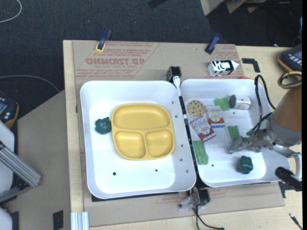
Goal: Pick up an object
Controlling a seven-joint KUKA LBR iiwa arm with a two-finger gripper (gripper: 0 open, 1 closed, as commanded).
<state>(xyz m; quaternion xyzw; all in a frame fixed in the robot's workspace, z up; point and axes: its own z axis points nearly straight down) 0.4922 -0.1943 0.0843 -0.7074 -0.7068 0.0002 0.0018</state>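
A tan bench [120,56] holds two white bins. The left bin [96,166] has a big yellow tray [143,130]. In the right bin [216,174], the gripper [236,147] hangs just above and left of a small green pepper [244,164]. Whether it is clenched or released cannot be told.

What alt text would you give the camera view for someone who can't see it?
A grey robot arm's gripper hovers low in the right white bin among small items, beside a dark green toy. The left bin holds a yellow divided tray and another green toy.
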